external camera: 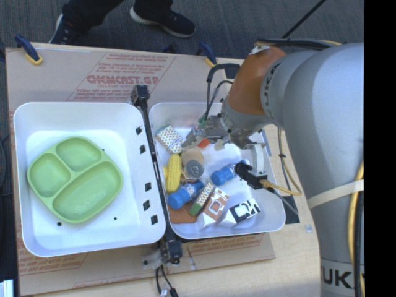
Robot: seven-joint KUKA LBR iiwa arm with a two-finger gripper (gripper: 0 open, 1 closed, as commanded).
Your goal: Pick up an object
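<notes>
Gripper low over the crowded right bin, with the pile just to its lower left.

The gripper [207, 135] hangs at the upper middle of the right bin [272, 218], under the grey arm [309, 104] and its orange band, and whether it is clenched or released I cannot tell; nothing is visibly gripped. The nearest things lie just below and left of it: a small grey round can [193, 167] almost beneath the tool, and a yellow banana [174, 172] touching the can's left side, its long axis running nearly straight up and down the view. Left of the tool sits a checkered packet [169, 138]. Further down lie a blue cylinder [222, 176], a blue cup [179, 198] and a black-and-white box [245, 211]. The left bin [37, 116] holds a green divided plate [75, 178], well apart from the tool. The can looks the likeliest target.
</notes>
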